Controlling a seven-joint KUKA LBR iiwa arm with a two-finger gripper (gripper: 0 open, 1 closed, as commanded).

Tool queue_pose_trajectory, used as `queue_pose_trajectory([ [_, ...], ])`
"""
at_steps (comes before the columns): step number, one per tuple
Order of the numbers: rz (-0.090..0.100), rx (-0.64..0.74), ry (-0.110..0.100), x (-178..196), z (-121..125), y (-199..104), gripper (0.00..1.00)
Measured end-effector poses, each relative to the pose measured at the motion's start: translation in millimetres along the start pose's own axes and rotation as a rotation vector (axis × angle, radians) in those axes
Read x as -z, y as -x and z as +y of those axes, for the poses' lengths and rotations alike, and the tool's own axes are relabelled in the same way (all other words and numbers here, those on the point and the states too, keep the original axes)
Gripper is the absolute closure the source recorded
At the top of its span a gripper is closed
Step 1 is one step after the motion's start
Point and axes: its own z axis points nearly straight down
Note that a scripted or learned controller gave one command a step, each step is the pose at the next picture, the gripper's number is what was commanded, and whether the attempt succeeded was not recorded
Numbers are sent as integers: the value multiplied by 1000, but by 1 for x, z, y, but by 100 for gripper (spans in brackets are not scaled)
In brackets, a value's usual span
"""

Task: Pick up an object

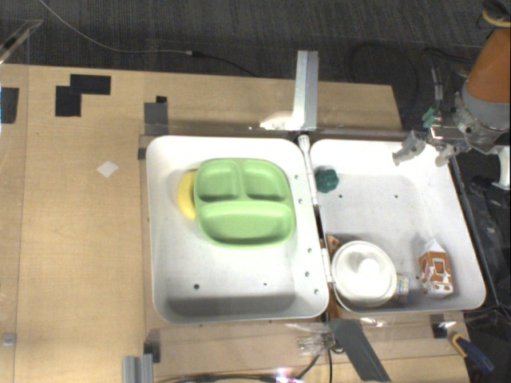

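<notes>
Pincer [425, 150] spread open, nothing between its prongs. Hangs over the far corner of the right bin [375, 214], just inside the rim, under the orange band [491, 74] of the arm. Looks like a waiting or approach pose rather than a grasp: stands clear of every object, so probably set there to keep the whole bin reachable before a target is chosen.

Nearest candidate: teal lump [326, 179], off to the view's left of the pincer and a little nearer the camera, close against the wall shared by the two bins. Small and alone on bare floor, so likely the easiest to close on, though the wall beside it leaves little room for one prong.

Further from the pincer, toward the camera: carton [435, 268], lying tilted near the bin's front, almost straight below the pincer in the view. White bowl [363, 271] beside it, further to the view's left, tucked into the front corner, with a small unclear item touching its rim on the carton side. Probably too wide for an open grip across it; calls for a pinch on the rim instead.

Well apart from the pincer, across that wall in the left bin [172, 286]: green plate [242, 200], flat and divided into compartments, with a yellow piece [185, 195] showing at its far edge, partly hidden, so hard to say whether under or merely beside.

Task not yet begun in any visible sense.
</notes>
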Motion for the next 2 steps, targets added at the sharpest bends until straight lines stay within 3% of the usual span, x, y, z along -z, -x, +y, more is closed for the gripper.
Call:
queue_pose_trajectory([
  [1, 0, -56, 1, 52, -123, -21, 0],
  [2, 0, -287, 1, 93, -153, -30, 0],
])
